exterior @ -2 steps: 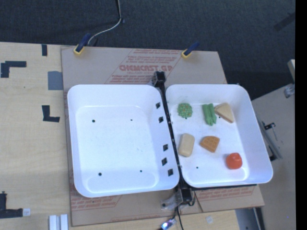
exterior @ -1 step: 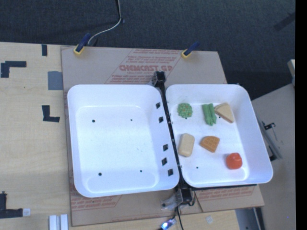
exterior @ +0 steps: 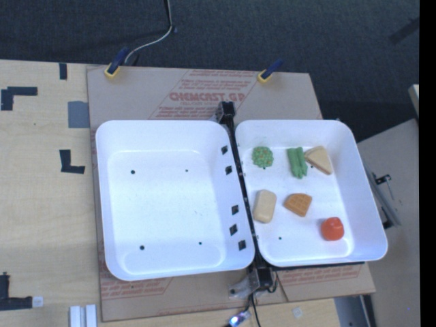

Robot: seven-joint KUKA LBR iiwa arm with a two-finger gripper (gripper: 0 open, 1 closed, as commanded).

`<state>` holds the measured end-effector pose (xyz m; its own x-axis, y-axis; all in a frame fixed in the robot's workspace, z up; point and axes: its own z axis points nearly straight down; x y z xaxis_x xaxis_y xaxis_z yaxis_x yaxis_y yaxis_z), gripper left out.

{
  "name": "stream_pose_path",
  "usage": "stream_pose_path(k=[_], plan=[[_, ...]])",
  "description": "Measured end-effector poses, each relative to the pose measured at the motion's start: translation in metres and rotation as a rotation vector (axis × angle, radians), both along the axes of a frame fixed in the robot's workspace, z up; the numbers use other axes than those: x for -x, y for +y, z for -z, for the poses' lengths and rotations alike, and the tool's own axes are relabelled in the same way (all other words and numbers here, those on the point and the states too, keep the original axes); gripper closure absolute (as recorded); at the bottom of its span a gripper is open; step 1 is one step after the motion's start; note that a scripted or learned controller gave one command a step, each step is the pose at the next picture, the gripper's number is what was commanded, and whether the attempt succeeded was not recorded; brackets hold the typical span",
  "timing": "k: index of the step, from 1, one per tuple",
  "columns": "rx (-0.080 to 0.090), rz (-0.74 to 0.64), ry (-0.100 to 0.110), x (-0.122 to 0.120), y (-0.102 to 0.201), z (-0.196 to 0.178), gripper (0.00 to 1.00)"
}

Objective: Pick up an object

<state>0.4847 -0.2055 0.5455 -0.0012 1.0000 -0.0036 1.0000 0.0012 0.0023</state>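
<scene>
Down on the bench (exterior: 41, 251), the two white bins sat side by side on a brown cardboard sheet (exterior: 204, 94) with red lettering, left bin (exterior: 163, 264) and right bin (exterior: 361, 189) meeting along a seam dotted with small black clips (exterior: 236, 211). All the pickable pieces were in the right bin, six toy foods, none touching another.

Along the back row, a knobbly green broccoli floret (exterior: 262, 157) lay nearest the seam. Just beside it came a long green bean pod (exterior: 297, 162), lying roughly front to back. Close against that sat a tan wedge (exterior: 319, 159) with a pale face, towards the far right corner.

Second row: a pale cream bread roll (exterior: 265, 206) lay near the seam, below the floret. Beside it was an orange chunk (exterior: 298, 204), apart from the roll by a clear strip of white floor. And out on its own, towards the near right corner, sat a red tomato-like piece (exterior: 332, 229), well clear of the bin wall.

At the back edge of the cardboard, two blue-and-yellow clamps (exterior: 116, 63) pinned the sheet. A thin cable (exterior: 163, 16) trailed away over the dark carpet behind. Black tape marks (exterior: 68, 162) showed on the wooden bench at the left.
</scene>
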Motion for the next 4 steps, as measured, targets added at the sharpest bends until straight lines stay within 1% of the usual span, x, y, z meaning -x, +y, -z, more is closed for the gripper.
stream_pose_path(k=[1,2,3,4], plan=[[-0.004,0.003,0.009,-0.011,-0.019,0.075,1.00],[-0.007,-0.001,0.014,-0.036,-0.008,0.194,1.00],[-0.005,-0.001,0.010,-0.084,-0.017,0.302,1.00],[-0.003,0.000,0.004,-0.083,-0.018,0.294,0.00]])
